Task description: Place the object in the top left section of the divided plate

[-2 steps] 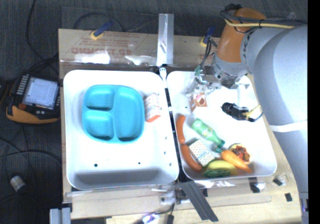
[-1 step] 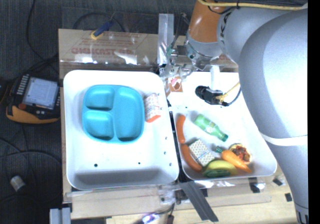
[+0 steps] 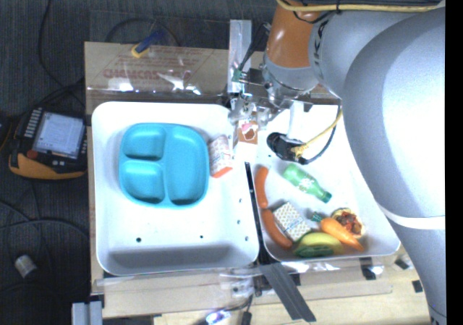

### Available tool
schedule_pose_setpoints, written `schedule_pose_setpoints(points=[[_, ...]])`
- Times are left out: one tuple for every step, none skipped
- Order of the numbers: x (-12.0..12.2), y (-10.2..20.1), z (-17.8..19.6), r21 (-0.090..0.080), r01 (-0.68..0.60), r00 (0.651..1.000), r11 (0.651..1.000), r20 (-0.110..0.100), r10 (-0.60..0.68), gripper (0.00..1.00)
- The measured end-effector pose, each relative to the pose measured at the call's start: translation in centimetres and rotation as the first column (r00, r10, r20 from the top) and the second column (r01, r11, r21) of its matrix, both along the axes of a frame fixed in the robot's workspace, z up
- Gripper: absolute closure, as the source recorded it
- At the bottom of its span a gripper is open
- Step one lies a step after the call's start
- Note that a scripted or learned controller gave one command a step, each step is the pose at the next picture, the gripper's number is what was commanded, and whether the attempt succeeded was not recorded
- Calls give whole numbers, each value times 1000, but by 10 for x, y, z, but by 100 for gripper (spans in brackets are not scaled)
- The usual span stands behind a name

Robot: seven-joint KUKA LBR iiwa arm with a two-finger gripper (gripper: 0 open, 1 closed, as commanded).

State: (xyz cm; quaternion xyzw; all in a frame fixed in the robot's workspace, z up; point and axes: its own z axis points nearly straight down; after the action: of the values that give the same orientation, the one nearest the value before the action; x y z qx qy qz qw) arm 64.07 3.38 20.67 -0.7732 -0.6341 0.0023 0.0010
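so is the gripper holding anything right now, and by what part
Cannot be told: a small brown-and-white object sits right at the gripper, but a grip on it isn't clear.

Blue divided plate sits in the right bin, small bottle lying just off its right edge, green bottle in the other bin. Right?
Not quite. The camera view shows the blue divided plate in the left bin, not the right one. The rest holds: the small bottle lies just off the plate's right edge, and the green bottle is in the other bin.
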Motion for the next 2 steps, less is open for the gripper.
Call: schedule_pose_setpoints(points=[[24, 76, -72, -1, 60, 998, 998, 7, -60, 100], [32, 172, -93, -8, 377, 926, 926, 15, -377, 100]])
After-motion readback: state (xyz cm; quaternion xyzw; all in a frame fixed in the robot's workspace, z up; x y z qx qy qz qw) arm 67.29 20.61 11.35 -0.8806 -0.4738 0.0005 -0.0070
